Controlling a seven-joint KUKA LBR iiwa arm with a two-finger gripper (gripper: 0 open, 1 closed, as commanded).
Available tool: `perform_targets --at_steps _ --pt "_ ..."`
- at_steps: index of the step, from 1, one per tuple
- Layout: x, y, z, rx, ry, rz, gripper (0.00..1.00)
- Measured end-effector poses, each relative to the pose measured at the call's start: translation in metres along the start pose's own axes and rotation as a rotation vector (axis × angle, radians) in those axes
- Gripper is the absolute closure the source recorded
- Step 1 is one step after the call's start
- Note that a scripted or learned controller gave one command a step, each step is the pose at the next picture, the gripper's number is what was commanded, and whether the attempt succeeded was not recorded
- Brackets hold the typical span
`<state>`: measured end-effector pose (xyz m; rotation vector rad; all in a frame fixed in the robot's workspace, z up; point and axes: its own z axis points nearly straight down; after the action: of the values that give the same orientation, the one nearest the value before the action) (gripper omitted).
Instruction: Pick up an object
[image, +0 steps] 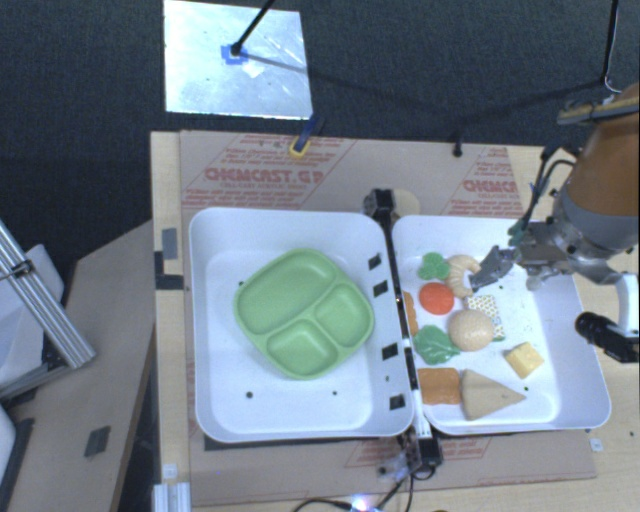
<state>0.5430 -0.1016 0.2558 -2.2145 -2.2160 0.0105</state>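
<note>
Toy food pieces (470, 330) clustered in the right bin (580, 400), green divided plate (303, 312) in the left bin (215, 400), gripper (490, 270) above the food, finger state impossible to tell.

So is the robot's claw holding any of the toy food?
Cannot tell. The gripper hangs over the right bin, close to the beige roll, but it is too blurry to see anything between its fingers.

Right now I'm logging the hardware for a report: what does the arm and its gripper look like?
The grey KUKA arm has a rounded body with a broad orange band above the wrist. Thin dark cables run alongside it. Its grey metal two-finger gripper is narrow and angular.
</note>
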Motion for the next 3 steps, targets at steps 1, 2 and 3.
perform_targets --at_steps 1,2,3 --pt "0.0 0.002 -0.006 -0.013 -0.001 -0.002 0.0" --pt "-0.001 -0.001 0.035 -0.012 -0.002 0.0 0.0" --pt "0.004 0.0 0.077 -0.01 -0.001 0.0 0.0"
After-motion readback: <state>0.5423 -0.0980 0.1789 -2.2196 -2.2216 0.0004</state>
